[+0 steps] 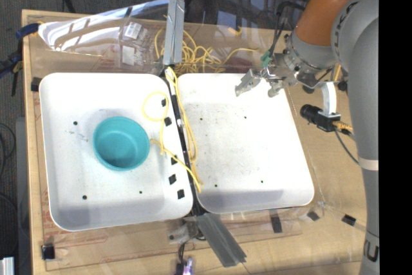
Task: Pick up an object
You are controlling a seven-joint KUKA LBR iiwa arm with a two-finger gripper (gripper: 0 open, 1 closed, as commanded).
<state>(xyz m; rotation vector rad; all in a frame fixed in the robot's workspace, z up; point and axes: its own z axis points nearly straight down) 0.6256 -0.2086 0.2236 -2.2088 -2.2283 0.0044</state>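
I see the grey arm with its orange band (pixel 325 6) reaching in from the right, its two-finger gripper (pixel 261 85) hanging over the far edge of the right shallow white plastic bin (pixel 241 187). The two metal fingers (pixel 245 84) are spread apart with nothing between them, so the grip is released and bare.

The round teal plastic bowl (pixel 122 143) sits upright in the left shallow white plastic bin (pixel 64 203), roughly at its middle, a little toward the divider between the two bins. It lies well apart from the gripper, across that divider.

A thin yellow cable (pixel 168 120) runs along the seam where the bins meet, with one loop drooping over the left bin's right edge, near the bowl's rim. More yellow cable tangles on the wooden bench (pixel 335 228) beyond the far edges of the bins.
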